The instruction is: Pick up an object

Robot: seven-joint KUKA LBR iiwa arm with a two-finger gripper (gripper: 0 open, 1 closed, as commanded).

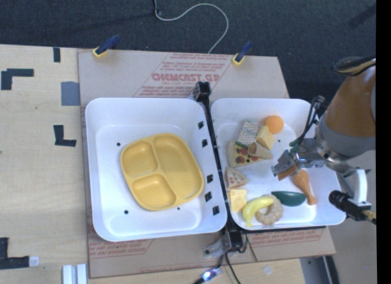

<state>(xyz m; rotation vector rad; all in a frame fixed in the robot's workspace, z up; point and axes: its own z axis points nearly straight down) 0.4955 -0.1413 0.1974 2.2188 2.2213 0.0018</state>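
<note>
Camera view: right bin (305, 107) crowded along its left side, open floor at centre; gripper (286, 167) low beside the drumstick (303, 184), opening indiscernible; yellow tray (161, 171) in left bin (98, 154).

Even, bright overhead light. White bins (98, 154) near overexposed, soft shadows under their rims. Slight blur throughout; toy food detail coarse. Dark floor (73, 2) underexposed at top.
</note>
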